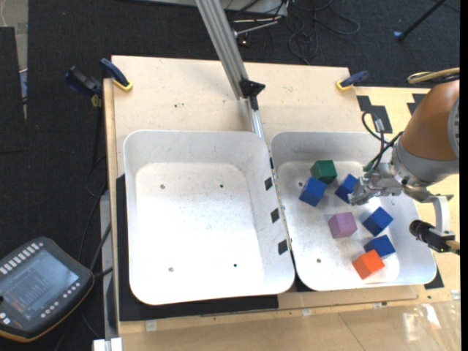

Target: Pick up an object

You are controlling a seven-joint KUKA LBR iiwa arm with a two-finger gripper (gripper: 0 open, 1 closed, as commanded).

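The arm [431, 134] is reaching in from the right edge of the frame, and its gripper [363, 193] is hanging over the right bin [292, 152], in the middle right of the picture. The gripper is sitting right against a small blue cube [346, 188], seemingly touching it, but the view is too small and cluttered to tell whether that cube is actually in its grasp. Other blocks are crowding around it: a green cube [323, 170] is lying just up and left, with a second blue cube [313, 191] just below that one, touching or nearly so. A purple cube [341, 224] is sitting below the gripper, near the bin's centre. A third blue cube [377, 220] is lying to the lower right of the gripper, a fourth blue cube [381, 246] below it, and an orange cube [368, 263] is resting against that last one, toward the bin's lower right. The left bin [146, 159] is occupying the middle left of the frame. A metal pole [219, 35] is slanting down from the top centre toward the seam between the bins. A handheld control pendant [36, 287] is lying at the lower left corner.
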